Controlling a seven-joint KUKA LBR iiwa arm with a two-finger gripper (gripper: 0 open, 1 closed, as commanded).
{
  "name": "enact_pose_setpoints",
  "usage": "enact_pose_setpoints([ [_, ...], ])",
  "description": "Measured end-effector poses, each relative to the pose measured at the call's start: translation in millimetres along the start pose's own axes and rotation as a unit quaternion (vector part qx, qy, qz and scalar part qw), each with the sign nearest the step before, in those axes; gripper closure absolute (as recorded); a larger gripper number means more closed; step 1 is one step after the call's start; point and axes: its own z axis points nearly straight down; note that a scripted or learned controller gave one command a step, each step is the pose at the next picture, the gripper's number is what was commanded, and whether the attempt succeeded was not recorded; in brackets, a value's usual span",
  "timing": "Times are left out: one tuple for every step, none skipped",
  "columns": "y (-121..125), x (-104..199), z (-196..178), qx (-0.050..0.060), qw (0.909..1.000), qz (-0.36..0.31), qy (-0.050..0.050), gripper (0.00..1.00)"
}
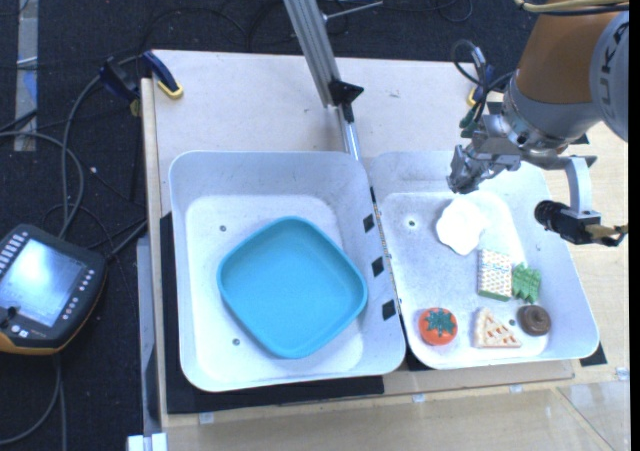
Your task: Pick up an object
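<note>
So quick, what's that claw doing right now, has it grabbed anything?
Claw: poised at the top edge of the white lump in the right bin; whether it grips anything cannot be told.

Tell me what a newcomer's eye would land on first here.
A big blue tray lies in the left bin. The arm's orange band glows at upper right, its claw hanging just above a white lump in the right bin. Along that bin's near edge lie small toys, a red tomato brightest.

plate in left bin, toys right
</note>
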Motion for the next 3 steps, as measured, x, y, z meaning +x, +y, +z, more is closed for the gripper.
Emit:
enact_pose_setpoints([
  [-2, 51, 6, 0.000, 1.0000, 0.000, 0.000, 1.00],
  [-15, 106, 2, 0.000, 1.0000, -0.001, 0.000, 1.00],
  [-28, 147, 6, 0.000, 1.0000, 0.000, 0.000, 1.00],
])
